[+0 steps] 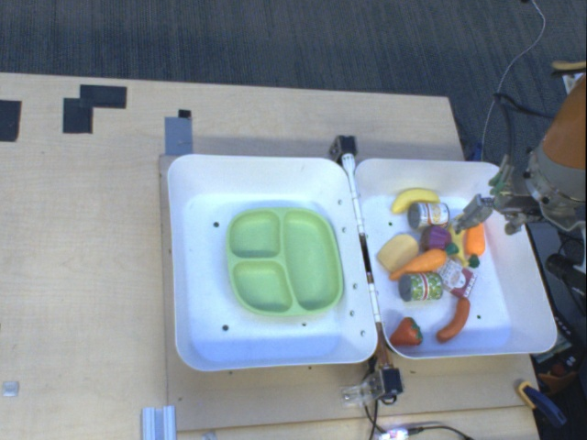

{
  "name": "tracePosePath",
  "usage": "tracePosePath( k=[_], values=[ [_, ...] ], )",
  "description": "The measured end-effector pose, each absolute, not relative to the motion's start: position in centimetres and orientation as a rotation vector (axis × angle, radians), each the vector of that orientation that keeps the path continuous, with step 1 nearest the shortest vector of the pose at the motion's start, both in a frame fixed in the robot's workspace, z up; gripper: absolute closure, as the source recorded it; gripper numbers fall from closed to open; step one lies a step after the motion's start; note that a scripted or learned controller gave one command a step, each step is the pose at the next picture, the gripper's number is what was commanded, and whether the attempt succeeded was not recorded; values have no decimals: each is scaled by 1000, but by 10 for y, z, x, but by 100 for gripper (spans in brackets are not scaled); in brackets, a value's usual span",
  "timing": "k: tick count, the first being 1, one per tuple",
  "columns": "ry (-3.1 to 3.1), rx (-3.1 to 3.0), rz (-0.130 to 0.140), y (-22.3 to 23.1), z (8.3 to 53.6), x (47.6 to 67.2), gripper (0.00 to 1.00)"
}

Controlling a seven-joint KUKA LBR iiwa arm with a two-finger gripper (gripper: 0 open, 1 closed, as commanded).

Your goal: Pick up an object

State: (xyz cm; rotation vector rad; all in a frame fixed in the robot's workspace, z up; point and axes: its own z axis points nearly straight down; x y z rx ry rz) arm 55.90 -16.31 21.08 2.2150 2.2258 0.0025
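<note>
White plastic bins sit side by side on a pale wooden desk (83, 273), the left bin (197, 246) carrying a green divided plate (284, 261) and the right bin (523, 310) a heap of toy food. The arm (567, 154) reaches in from the right, its end effector (479, 211) poised over the upper right part of the heap, above the bin's right half. Whether its fingers stand wide or narrow cannot be told from this angle, and nothing is seen between them.

Just left of the end effector lie a banana (415, 197) and, under it, a small can (428, 214). An orange piece (474, 239) sits just below the tip, beside a purple piece (438, 237). Lower and to the left, a yellow potato (397, 251) touches a carrot (420, 263), which lies slantwise across the pile. Below the carrot rests a green-labelled can (421, 287), next to a packet (459, 275) in white and red. Farther toward the near wall, well apart from the end effector, a sausage (455, 320) curves along the floor of the bin and a red pepper (406, 332) sits in the near left corner.

A grey block (178, 136) stands on the desk behind the left bin.
</note>
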Motion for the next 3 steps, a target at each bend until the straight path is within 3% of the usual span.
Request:
tracePosePath(
  k=[1, 2, 3],
  values=[
    [2224, 2214, 4, -184, 108, 580, 0],
    [2222, 2209, 9, -184, 120, 582, 100],
    [2222, 2210, 8, -184, 120, 581, 0]
  ],
)
